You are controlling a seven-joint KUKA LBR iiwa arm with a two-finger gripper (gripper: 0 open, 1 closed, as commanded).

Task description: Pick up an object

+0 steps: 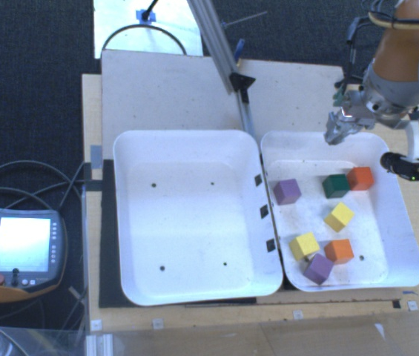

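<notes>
Gripper (340,133) hangs over the right bin's (409,258) far rim; whether it is spread or pressed together I cannot tell. Blocks lie apart from it in that bin: purple (287,191), green (335,186) touching orange (360,178), yellow (339,216); nearer, yellow (304,245), purple (318,268) and orange (339,251) cluster. Left bin (131,273) beside; pendant (18,254) far left

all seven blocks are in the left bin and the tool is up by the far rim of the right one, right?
Not quite: the camera view shows the seven blocks in the right bin, not the left bin. The tool is indeed by the right bin's far rim.
</notes>
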